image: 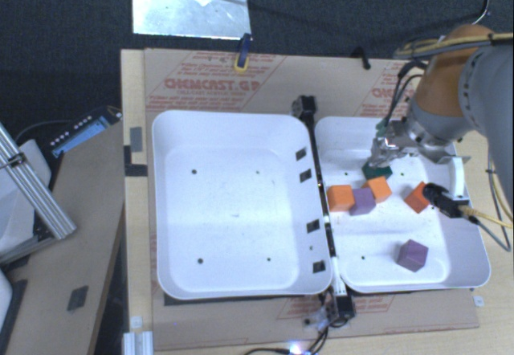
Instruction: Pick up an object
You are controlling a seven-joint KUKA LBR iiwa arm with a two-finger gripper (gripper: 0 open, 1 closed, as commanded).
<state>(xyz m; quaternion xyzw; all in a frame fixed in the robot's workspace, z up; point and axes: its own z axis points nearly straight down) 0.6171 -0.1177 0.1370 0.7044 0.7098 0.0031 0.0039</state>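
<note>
1. Right now the gripper [379,154] hangs low in the far half of the right bin [474,269], directly above a dark green block [377,173] that sits on the bin floor. Treat that block as your target.
2. From this slanted view you cannot tell how wide the claw stands or whether it has hold of the block, so do not count it as grasped.
3. To do the step well, you want the claw squarely astride the block and down close to the floor. Close on two flat opposite faces rather than on corners, then lift straight up.
4. Mind the crowd just in front. A middle orange block [380,189] lies just beside the green one, perhaps touching it. A near purple block [363,201] and a left orange block [340,197] are packed against each other beyond it.
5. A skewed descent would likely nudge that cluster, or clamp the orange neighbour along with the green.
6. The right orange block [416,197] lies near on the arm's side. The lone purple block [412,255] sits well apart toward the front rim and should not trouble you.
7. The left bin [233,209] lies across the divider, away from the work.
</note>
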